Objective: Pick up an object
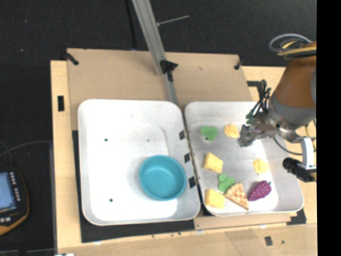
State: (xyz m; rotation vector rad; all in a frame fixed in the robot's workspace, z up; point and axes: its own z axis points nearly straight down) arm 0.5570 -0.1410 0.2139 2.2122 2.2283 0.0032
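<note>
Gripper (246,137) hovers beside the small yellow piece (232,130); finger state: you cannot tell. Piece probably light, rigid, slick plastic. Pinch across its narrow sides.

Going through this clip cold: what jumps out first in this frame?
The teal bowl stands out, alone in the left bin near its front right corner. Next, the right bin holds a scatter of small toy foods: yellow pieces, green ones, a pizza slice and purple grapes along its front. The gripper hangs over that bin's back half, beside a small yellow piece.
</note>
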